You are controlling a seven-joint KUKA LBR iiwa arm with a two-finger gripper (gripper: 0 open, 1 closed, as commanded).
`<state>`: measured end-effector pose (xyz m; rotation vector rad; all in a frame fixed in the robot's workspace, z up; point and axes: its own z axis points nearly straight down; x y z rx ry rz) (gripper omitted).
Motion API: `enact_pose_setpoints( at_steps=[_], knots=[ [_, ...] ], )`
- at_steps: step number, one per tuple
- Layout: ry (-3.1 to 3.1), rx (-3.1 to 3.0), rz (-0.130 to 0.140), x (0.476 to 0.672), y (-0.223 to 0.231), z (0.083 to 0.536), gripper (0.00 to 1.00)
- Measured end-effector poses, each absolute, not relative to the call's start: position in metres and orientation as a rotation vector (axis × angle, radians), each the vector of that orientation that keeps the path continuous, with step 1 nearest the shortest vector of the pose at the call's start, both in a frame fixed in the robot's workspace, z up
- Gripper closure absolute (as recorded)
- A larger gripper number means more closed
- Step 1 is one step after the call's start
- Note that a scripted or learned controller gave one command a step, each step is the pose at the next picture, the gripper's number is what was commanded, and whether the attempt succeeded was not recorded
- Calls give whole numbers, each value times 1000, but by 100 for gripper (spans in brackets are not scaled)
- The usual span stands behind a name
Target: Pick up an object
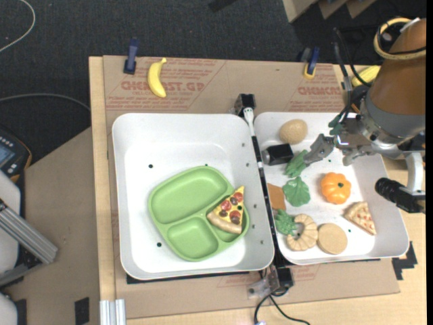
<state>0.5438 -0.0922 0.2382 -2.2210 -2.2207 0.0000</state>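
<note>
My gripper [334,153] hangs over the back half of the right bin [391,244]. It is open, and bare white bin floor shows between the fingers. Its left finger [316,149] reaches toward a green leafy piece [295,164]. Just in front of the gripper lies an orange pumpkin [335,187]. Also in this bin are a beige potato [293,131], a black block [277,154], a second green leaf [296,192], a tan pumpkin [302,233], a round cookie [332,238] and a pizza slice [360,217].
The left bin [135,147] holds a green divided plate [179,202] with a pizza slice [229,210] in its right compartment. A yellow banana [157,77] lies on the cardboard behind the bins. A brown square [276,197] sits by the bins' divider.
</note>
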Motion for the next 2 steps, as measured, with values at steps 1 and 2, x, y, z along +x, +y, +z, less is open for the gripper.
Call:
enact_pose_setpoints(
  at_steps=[1, 2],
  knots=[
    [-2206, -2216, 16, 492, -109, 96, 0],
    [-2221, -2225, -2, 498, -108, 114, 100]
  ],
)
